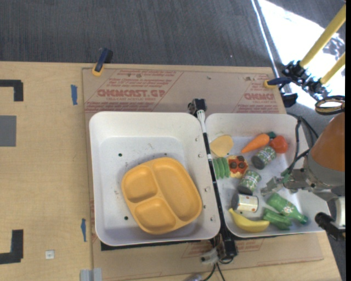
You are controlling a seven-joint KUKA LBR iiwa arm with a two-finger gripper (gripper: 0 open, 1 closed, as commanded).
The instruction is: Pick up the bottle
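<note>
Dark grey carpet (164,27) up top, bright light patch (296,16) top right, wooden table (44,164), cardboard sheet (181,88) clamped on.

right bin (248,117): crowded, items nearly touching | left bin (109,131): open around yellow tray (160,194)

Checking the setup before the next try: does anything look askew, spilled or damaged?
Nothing looks spilled or damaged. The green bottle lies on its side in the right bin, crowded against the banana among other toy food. The yellow divided plate sits turned at an angle in the left bin.
</note>
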